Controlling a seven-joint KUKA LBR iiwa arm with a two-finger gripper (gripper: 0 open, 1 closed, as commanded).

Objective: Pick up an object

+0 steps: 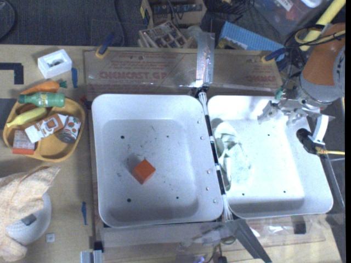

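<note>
Overhead, an orange cube [143, 171] sits in the left bin [109, 114], centre-left of frame. At upper right, the gripper [282, 109] hovers above the right bin [312, 199]; its grip state is unclear.

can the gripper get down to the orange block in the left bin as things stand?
Probably yes. The orange block lies alone on the left bin's open floor, away from the walls, nothing over it. The gripper sits above the right bin's far edge, so it must cross the divider first.
</note>
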